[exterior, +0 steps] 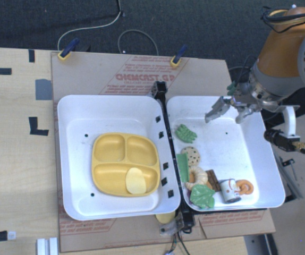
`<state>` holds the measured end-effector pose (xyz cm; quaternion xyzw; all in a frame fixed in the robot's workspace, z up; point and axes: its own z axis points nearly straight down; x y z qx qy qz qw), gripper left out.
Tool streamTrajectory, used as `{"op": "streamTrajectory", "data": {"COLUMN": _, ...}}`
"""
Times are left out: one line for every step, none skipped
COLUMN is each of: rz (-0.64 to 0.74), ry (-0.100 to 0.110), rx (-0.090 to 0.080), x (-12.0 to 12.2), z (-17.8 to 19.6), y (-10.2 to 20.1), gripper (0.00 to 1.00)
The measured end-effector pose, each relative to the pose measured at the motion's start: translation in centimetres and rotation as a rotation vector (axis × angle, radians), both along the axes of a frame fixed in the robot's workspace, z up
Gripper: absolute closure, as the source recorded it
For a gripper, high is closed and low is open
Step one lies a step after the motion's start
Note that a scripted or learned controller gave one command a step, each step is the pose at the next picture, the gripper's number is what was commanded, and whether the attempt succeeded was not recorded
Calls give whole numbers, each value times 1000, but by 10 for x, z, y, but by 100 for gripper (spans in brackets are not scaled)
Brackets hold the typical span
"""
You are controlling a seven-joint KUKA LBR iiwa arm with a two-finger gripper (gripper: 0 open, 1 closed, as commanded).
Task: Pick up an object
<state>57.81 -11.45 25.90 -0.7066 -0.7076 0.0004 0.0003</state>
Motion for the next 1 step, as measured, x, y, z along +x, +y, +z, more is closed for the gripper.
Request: {"op": "streamTrajectory", "data": {"rz": 1, "ry": 5, "rx": 0, "x": 28, "z": -83, "y": 13, "gripper": 0}}
